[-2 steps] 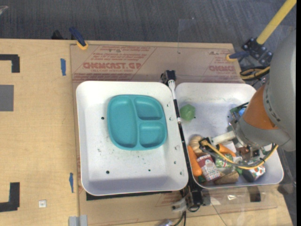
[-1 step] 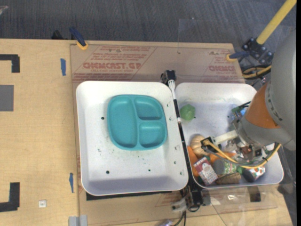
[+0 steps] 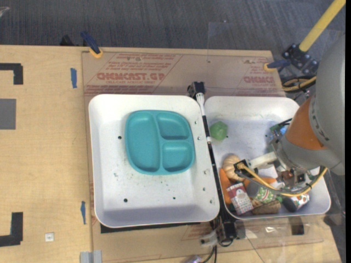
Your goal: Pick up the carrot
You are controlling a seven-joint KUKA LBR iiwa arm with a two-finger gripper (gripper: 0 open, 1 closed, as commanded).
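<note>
While carrot (image 3: 225, 178) sits near right bin (image 3: 248, 118) inner wall, claw (image 3: 286, 174) close by; opening unreadable.

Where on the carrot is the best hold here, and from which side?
Grip the carrot on its bare orange stretch beside the right bin's left wall, probably straight down from above: a tan item and a red-and-white packet crowd it on both ends, and the wall blocks a sideways approach. The rest is hidden.
</note>
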